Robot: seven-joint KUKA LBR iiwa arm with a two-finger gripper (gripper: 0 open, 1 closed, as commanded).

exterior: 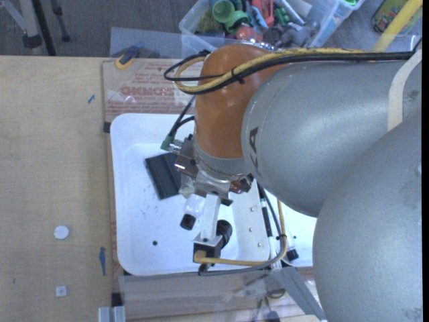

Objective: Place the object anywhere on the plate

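The grey arm (335,153) with its orange band reaches in from the right and covers much of the scene. Under it the pale wooden tabletop (53,146) carries a shallow white bin (127,153). A clear tub (201,19) of coloured toys stands beyond the bin, and a cardboard sheet (137,89) with red print lies at the bin's far edge.

The claw (191,194) hangs low over the middle of the bin. Seen from above, the wrist hides it, so I cannot tell whether it is open or closed.

The thing to move looks to be the black slab (159,174). It lies flat and askew on the bin floor, in the far left part, with its right end just beside or slightly under the claw.

It appears thin, stiff and light, with a dull surface that should not slip much. Because it lies flat, there is little height to take hold of. The best grip is probably across its narrow width, on the two long edges near the middle, coming straight down.

A small white disc (61,232) sits on the tabletop well to the left.
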